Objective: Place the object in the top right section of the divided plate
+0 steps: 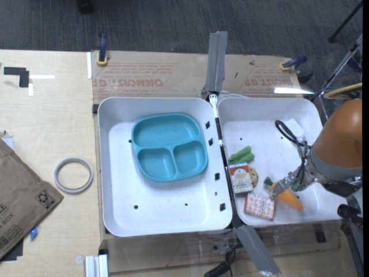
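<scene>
Two white bins side by side: left bin (pixel 115 212) bears the divided plate (pixel 170 147), right bin (pixel 259 120) the loose items. Arm (pixel 346 140) reaches over the right bin; gripper (pixel 286 184) low at the orange carrot (pixel 290 198), which lies just below it, long axis slanting down-right; finger spread cannot be told. Plate lies well to the gripper's left, beyond the bin divider

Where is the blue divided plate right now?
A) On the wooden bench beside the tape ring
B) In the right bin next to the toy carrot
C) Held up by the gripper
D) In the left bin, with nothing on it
D: the blue divided plate lies flat in the left bin, its three sections bare.
</scene>
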`<state>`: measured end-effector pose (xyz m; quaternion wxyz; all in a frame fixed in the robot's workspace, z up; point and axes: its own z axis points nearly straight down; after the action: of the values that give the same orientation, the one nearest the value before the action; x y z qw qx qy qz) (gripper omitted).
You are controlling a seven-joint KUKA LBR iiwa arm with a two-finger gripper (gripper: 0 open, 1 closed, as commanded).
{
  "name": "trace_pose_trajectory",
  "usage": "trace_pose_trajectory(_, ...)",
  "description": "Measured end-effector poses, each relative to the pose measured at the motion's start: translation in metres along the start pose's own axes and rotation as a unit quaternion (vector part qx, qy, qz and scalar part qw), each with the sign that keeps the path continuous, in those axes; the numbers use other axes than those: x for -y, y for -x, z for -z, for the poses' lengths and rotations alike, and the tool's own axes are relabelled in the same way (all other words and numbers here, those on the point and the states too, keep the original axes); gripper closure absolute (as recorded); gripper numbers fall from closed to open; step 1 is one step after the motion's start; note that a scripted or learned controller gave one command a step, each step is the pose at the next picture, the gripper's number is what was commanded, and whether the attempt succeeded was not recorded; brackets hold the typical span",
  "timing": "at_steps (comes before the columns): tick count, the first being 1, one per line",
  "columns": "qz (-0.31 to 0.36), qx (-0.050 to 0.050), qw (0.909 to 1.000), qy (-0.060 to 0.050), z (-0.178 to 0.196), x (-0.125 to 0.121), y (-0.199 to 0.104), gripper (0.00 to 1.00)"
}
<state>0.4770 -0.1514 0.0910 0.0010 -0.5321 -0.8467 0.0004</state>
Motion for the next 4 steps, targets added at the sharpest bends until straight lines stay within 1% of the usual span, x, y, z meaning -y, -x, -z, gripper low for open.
trace_pose_trajectory(1, 0.131, 0.007, 0.9914, -0.001, 0.002, -0.021, -0.034, 1.0)
trace_pose_trajectory(2, 0.096, 0.002, 0.9954, 0.001, 0.001, -0.007, 0.012, 1.0)
trace_pose_trajectory(3, 0.055, 0.002, 0.9985, 0.001, 0.001, 0.019, 0.041, 1.0)
trace_pose_trajectory(4, 0.062, 0.002, 0.9981, 0.001, 0.12, -0.052, 0.103, 1.0)
